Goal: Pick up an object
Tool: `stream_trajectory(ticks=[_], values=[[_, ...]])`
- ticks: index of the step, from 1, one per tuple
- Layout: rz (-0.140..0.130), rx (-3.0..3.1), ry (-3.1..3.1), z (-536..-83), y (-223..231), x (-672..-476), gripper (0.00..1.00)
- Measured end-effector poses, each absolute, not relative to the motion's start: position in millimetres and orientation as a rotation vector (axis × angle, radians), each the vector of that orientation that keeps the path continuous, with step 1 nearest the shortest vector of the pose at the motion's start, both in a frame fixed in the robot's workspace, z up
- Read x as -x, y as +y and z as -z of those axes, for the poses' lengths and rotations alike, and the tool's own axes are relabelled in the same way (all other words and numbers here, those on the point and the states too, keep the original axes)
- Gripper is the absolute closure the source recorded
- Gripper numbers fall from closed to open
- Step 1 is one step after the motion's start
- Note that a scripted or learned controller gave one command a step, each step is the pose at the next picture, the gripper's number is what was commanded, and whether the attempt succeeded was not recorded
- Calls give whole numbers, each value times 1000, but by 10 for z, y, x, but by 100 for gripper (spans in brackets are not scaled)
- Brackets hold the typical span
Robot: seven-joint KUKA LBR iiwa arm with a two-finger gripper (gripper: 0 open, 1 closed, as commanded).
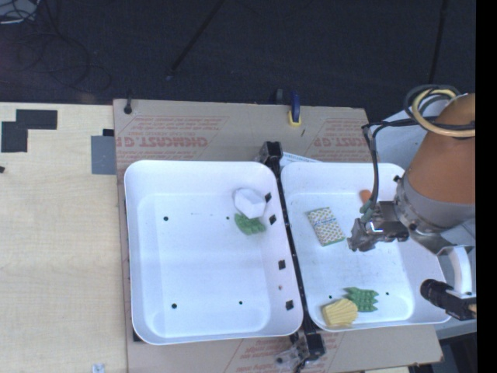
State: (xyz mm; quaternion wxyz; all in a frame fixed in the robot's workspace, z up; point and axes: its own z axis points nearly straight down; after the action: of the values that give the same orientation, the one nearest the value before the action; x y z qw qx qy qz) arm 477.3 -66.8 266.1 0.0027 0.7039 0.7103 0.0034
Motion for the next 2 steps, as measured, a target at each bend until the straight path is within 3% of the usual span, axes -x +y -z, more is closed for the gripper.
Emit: stream_trajectory(ticks=[1,2], values=[[-17,-2206,2223,-4139,-289,-4772,100],[10,-2221,2232,-3347,316,-4753,100]])
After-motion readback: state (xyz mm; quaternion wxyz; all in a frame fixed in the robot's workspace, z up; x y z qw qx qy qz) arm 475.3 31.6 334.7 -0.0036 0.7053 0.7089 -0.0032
